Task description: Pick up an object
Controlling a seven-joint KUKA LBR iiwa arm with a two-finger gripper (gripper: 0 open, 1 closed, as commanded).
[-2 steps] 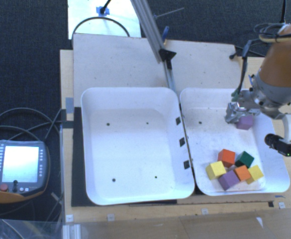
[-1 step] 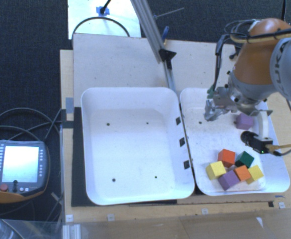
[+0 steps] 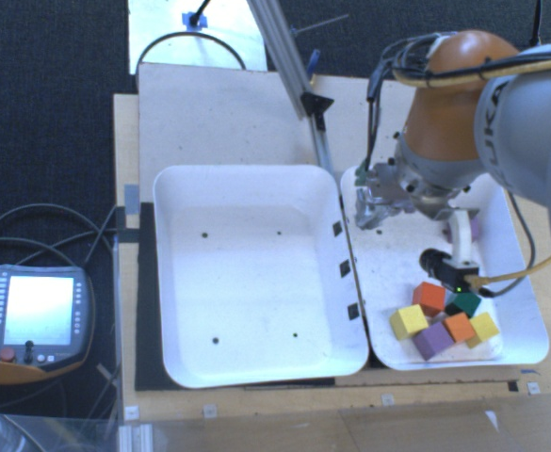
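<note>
Several small blocks lie clustered in the near part of the right bin (image 3: 520, 347): an orange block (image 3: 429, 297), a green block (image 3: 466, 305), a yellow block (image 3: 408, 321), a purple block (image 3: 433, 340), a second orange block (image 3: 460, 327) and a second yellow block (image 3: 484, 328). My gripper (image 3: 371, 207) hangs over the far left part of this bin, close to the wall shared with the left bin. It is well apart from the cluster, which lies nearer the camera and to the right. Nothing shows in its grasp.
The left bin (image 3: 176, 281) sits beside the right one, with black clips (image 3: 344, 268) along the shared wall. A slanted metal pole (image 3: 284, 50) crosses the bench behind the bins. A pendant with a screen (image 3: 35, 318) lies off the bench at left.
</note>
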